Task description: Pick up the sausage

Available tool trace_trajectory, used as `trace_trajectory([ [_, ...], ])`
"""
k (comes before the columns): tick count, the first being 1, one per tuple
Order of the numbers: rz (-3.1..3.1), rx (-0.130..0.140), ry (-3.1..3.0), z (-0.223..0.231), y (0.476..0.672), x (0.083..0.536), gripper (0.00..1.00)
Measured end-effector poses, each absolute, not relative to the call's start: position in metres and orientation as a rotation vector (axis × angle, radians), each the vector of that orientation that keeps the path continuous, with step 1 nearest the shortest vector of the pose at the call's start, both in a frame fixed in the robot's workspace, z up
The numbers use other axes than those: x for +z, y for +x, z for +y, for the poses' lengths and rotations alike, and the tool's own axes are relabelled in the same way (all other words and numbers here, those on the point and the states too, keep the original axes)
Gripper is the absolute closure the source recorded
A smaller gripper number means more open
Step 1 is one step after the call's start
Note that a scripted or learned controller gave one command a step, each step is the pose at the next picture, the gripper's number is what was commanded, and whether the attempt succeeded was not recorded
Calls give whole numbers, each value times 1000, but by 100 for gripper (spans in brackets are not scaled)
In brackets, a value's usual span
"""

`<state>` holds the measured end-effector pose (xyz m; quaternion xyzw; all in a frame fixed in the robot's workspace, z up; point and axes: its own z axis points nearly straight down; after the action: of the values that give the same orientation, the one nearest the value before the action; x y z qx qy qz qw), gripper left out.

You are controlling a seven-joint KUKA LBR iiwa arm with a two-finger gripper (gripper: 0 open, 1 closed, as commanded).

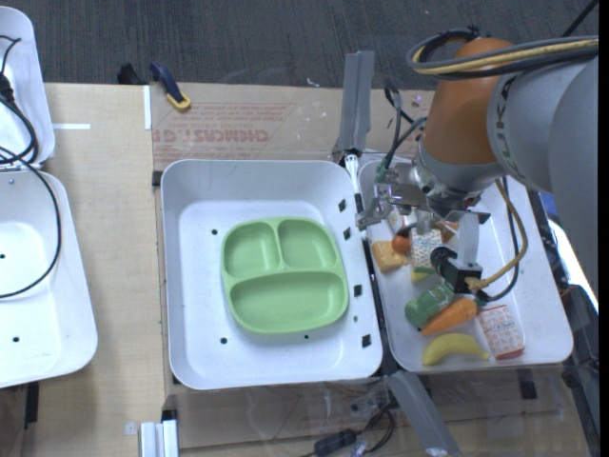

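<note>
"CHEMICALS", upside down, on cardboard (228,122)

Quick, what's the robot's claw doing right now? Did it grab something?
Gripper: low in the right bin over the toy food; open or shut cannot be told, and no item shows between its tips.

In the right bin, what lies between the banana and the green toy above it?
An orange carrot lies there, slanting between the yellow banana and the green toy, as the camera view shows.

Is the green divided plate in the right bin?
No, the green divided plate lies in the left white bin.
</note>
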<state>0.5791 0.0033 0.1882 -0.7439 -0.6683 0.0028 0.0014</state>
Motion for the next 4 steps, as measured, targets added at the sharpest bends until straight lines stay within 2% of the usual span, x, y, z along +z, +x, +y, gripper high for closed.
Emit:
trace_trajectory([
  [1, -2077, 10, -2352, -63, 571, 188, 0],
  [2, -1747, 10, -2605, -98, 582, 121, 0],
  [3, -1653, 9, -2667, -93, 606, 88, 0],
  [4, -1151, 13, -2920, -101, 590, 88, 0],
])
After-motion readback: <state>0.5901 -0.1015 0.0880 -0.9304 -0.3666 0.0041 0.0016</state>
